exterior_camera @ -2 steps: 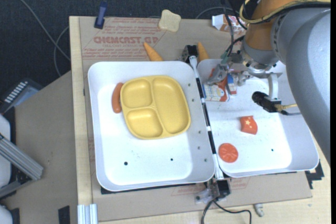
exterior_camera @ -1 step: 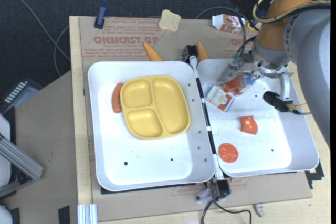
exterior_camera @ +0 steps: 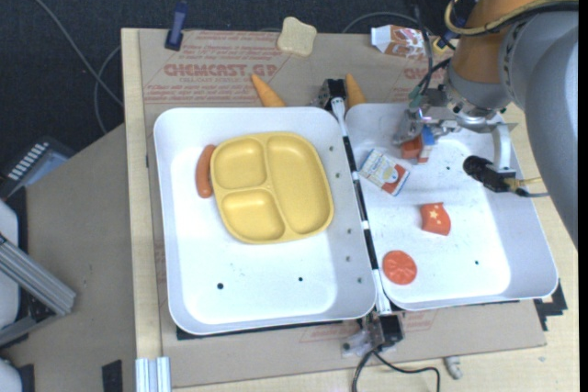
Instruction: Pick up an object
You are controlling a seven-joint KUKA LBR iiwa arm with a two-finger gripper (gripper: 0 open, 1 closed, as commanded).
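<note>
While the pincer (exterior_camera: 418,126) hangs over the right bin's (exterior_camera: 514,252) far left corner, a small red-orange block (exterior_camera: 413,148) sits right beneath its tips, grip state impossible to tell, small carton (exterior_camera: 384,172) just beside, red cube (exterior_camera: 435,218) nearer the camera

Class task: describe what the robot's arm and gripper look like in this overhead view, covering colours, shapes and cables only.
The arm is thick, rounded and grey, with an orange band above the wrist. A yellow-and-black cable loops beside the band. The gripper is a small metallic assembly with thin coloured wires running to it.
</note>
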